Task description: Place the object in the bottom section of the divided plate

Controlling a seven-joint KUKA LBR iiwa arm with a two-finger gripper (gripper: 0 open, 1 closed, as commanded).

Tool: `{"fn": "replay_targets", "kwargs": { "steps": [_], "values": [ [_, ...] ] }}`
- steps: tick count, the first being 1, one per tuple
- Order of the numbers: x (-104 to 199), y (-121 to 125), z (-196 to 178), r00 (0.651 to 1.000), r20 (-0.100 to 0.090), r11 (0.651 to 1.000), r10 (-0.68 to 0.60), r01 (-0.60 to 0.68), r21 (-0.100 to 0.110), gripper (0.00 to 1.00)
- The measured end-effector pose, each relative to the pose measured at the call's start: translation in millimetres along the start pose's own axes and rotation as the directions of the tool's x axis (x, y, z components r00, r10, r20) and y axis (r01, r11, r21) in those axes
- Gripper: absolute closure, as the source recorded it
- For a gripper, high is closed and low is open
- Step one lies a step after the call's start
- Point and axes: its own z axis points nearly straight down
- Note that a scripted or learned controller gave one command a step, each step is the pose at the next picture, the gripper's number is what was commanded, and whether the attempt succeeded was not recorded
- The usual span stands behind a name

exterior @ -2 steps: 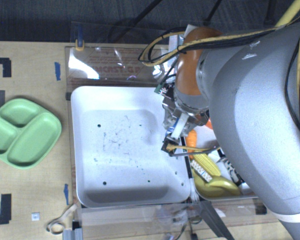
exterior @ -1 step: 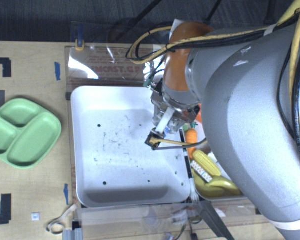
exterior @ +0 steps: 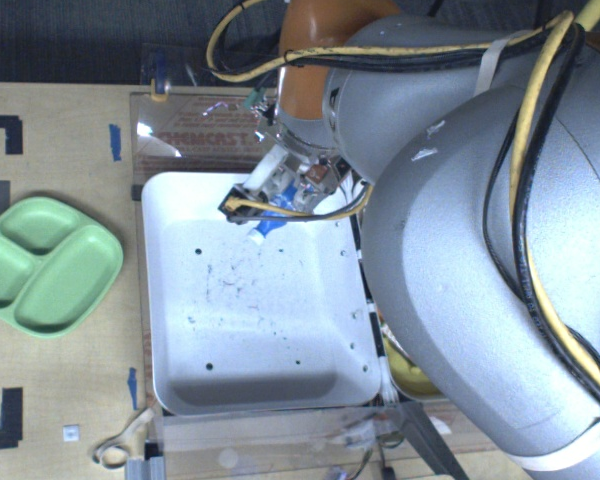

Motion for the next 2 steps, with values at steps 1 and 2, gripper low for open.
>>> {"fn": "replay_targets", "kwargs": {
  "steps": [1, 2],
  "values": [
    [6, -38, 42, 0.899, -0.002, 0.899, 0.438, -0.438, 0.001, 1.00],
    [39, -35, 42, 0.832, -0.003, 0.832, 0.555, -0.555, 0.001, 1.00]
  ]
}}
